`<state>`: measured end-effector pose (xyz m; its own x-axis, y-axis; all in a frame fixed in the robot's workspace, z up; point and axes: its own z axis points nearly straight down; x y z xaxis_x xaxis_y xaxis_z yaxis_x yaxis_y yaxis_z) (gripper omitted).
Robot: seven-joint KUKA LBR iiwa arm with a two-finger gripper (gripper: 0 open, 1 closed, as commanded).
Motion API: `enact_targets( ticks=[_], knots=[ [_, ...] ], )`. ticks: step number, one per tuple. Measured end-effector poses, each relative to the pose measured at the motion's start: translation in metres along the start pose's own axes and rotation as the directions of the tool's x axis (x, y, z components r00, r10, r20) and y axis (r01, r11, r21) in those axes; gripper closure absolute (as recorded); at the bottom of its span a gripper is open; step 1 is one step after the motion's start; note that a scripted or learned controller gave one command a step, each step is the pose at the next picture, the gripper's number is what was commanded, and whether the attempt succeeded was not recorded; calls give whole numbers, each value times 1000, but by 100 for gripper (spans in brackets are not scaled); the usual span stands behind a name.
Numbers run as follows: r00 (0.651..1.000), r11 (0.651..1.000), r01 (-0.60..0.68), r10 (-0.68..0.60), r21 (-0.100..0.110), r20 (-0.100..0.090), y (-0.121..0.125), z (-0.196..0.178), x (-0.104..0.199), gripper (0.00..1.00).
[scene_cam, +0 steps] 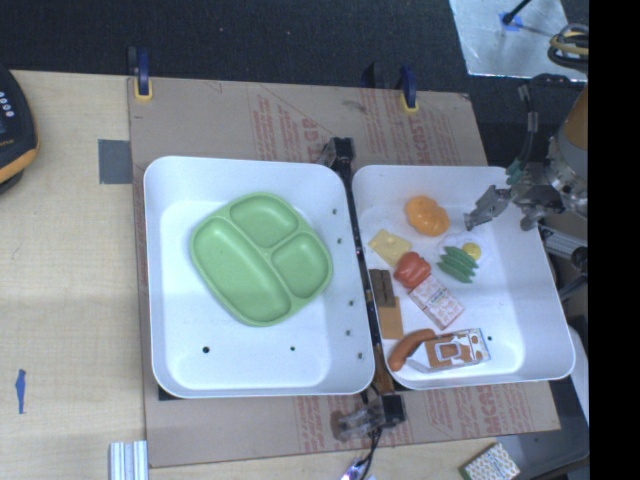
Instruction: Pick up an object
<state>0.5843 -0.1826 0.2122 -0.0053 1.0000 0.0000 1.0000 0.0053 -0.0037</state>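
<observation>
The right bin (pixel 520 318) holds several small items: an orange fruit (pixel 426 215), a yellow cheese wedge (pixel 389 245), a red pepper (pixel 411 268), a green vegetable (pixel 457 264), a pink-and-white packet (pixel 436 301), a brown sausage (pixel 407 351) and a small printed carton (pixel 459 349). My gripper (pixel 503 215) hangs over the bin's upper right part, to the right of the orange fruit and above the green vegetable. Its fingers stand open with nothing between them.
A green divided plate (pixel 262 258) lies in the left bin (pixel 170 348). A brown bar (pixel 385 304) rests along the right bin's left wall. Blue clamps (pixel 142 73) pin the cardboard base at the back. A dark device (pixel 12 128) sits at far left.
</observation>
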Motion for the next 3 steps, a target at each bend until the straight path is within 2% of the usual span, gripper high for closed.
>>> enact_targets(
  ticks=[1,2,3],
  knots=[
    [1000,1000,1,-1,7,-1,-8,112,1,0],
    [1000,1000,7,-7,16,-4,33,121,-10,0],
    [1000,1000,0,0,-4,0,74,95,22,0]
  ],
)
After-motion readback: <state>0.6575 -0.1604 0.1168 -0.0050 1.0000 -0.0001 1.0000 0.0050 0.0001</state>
